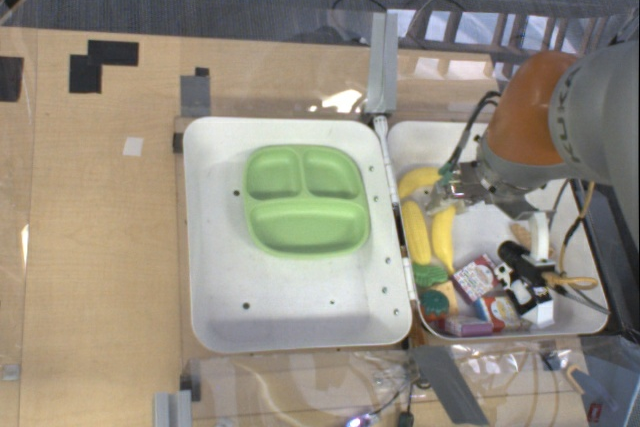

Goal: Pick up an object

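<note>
**Gripper low over the bananas in the right bin, grasp unconfirmed**

- Arm [590, 115] reaches in from the right. The orange band [525, 110] sits above the right bin [425, 137].
- Gripper [447, 193] is down at the bin's left half, right at the banana cluster. It blocks its own tip, so I can't tell whether it's open or closed. Nothing is visibly held.
- Three yellow bananas sit against the bin's left wall:
  - The curved banana [420, 180] lies at the top, just left of the gripper.
  - The left banana [415, 235] lies lengthwise along the wall.
  - The right banana [441, 237] is parallel to it and touching or nearly touching, with its upper end under the gripper.
- Below the bananas is a small green piece [431, 273], then a red piece [436, 301] near the front-left corner.
- To their right is a small purple-and-white carton [476, 277], tilted. A pink item [470, 325] lies along the front wall, too small to identify.
- The left bin [220, 295] holds a green divided plate [305, 200], lying flat near the middle, with two small compartments at the back and one wide one in front.
- Both bins sit side by side on the wooden bench [90, 245].
</note>
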Robot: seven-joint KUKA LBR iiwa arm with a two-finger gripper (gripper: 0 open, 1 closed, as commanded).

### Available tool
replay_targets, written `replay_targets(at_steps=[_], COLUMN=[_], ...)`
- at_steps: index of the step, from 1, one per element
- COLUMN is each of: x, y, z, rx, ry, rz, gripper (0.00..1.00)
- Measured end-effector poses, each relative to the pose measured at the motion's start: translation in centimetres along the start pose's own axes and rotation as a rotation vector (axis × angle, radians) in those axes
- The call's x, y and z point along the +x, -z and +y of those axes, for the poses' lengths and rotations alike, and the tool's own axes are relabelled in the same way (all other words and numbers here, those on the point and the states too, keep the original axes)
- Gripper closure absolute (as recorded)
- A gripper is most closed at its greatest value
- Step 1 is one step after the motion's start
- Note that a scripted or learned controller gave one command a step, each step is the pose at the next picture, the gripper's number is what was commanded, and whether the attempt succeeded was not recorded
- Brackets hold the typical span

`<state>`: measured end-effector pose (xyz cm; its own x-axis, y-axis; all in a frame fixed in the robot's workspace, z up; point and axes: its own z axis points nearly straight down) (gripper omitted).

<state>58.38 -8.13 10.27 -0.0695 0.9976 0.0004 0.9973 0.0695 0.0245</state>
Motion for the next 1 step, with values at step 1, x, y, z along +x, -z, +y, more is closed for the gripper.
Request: replay_targets(at_steps=[1], x=[4.63], y=[8.33], z=[1.88], rx=[0.018], ry=[-0.098], rz=[-0.001], gripper=[1.0])
